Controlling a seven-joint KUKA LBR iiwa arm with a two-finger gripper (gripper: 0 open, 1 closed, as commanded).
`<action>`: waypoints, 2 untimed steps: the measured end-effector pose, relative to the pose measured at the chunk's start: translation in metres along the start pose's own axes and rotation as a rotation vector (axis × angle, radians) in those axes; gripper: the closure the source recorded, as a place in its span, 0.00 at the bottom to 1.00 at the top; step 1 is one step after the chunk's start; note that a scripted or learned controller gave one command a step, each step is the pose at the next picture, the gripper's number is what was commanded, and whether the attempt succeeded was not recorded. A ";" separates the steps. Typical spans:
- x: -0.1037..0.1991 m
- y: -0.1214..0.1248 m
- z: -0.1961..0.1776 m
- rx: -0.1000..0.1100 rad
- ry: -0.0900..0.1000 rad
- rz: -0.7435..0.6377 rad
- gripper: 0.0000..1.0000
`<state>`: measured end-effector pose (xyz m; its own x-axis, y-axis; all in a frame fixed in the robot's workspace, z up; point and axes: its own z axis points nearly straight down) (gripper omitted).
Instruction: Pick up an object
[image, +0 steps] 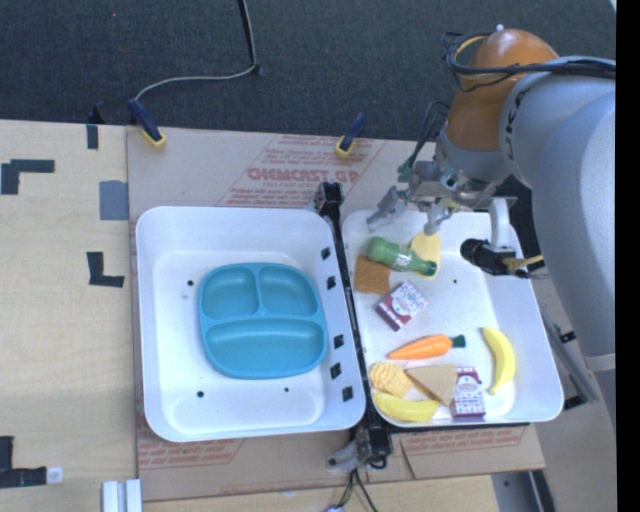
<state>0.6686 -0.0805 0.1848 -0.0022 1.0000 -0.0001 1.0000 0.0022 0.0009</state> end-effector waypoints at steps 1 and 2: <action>-0.021 -0.004 0.017 0.002 -0.002 0.002 0.00; -0.058 0.000 0.098 -0.002 -0.004 0.003 0.00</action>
<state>0.6688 -0.1386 0.0872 0.0005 1.0000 -0.0040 1.0000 -0.0004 0.0024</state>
